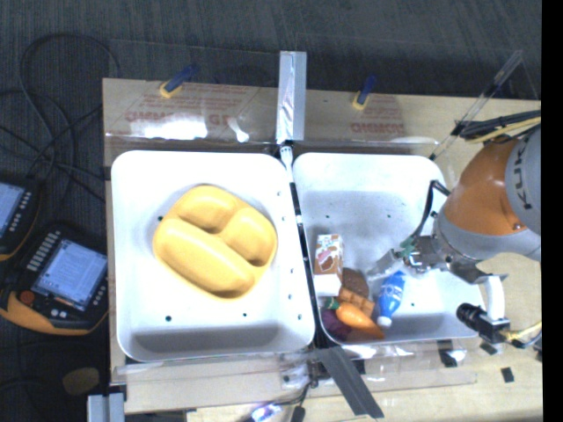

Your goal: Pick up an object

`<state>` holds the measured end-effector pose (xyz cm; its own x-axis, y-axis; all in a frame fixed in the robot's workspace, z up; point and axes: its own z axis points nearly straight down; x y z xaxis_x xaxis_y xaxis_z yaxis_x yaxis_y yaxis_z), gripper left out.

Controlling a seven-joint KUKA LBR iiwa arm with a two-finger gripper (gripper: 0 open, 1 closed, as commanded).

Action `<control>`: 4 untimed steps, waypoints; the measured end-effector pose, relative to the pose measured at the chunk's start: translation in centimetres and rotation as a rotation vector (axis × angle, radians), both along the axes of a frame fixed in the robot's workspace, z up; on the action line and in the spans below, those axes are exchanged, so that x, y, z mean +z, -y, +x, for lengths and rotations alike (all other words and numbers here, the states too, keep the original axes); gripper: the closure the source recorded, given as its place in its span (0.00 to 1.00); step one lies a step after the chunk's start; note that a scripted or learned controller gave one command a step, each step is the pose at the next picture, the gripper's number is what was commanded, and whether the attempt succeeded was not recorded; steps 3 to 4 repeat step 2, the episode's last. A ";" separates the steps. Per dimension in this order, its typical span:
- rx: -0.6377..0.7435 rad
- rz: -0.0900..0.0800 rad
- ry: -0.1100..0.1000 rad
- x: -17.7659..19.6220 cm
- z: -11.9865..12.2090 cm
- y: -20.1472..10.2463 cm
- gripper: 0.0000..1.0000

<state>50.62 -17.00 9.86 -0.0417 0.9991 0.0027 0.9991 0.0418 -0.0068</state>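
Approach step: the gripper (finger state cannot be told) is poised in the right bin; the bottle lies just below it. A descent is called for next.

A small white-and-blue plastic bottle is found just below the gripper; an orange toy carrot and small printed carton are placed left of it, a large yellow bread-shaped toy far left.
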 end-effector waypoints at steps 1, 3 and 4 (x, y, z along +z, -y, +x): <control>-0.001 0.003 -0.006 0.5 0.0 0.0 1.00; 0.079 -0.003 0.001 14.7 1.7 -11.1 1.00; 0.079 -0.003 0.001 14.7 1.7 -11.1 1.00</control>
